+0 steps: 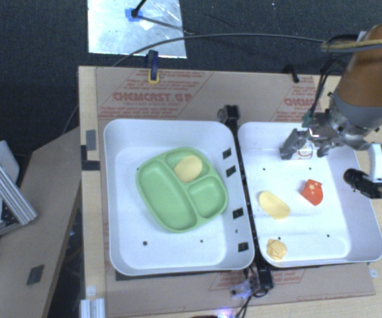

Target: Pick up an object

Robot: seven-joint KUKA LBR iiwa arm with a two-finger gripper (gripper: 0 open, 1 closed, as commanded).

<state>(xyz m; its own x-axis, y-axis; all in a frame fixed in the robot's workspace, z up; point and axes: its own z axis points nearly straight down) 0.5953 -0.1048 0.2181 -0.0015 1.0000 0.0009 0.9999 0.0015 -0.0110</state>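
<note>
Overhead, the gripper (306, 144) is seen above the far part of the right bin (363, 244), its two fingers spread apart with nothing between them. Three loose objects are found on that bin's floor: a red piece (312, 192) near the middle, a pale yellow oblong piece (274, 205) to its left, and a small yellow lump (276, 248) by the near wall. A green divided tray (171, 201) is set in the left bin (124, 151), with a yellow item (189, 168) in its far compartment.

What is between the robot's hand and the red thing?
Nothing. In the camera view, just bare white bin floor lies between the hand and the red object.
</note>
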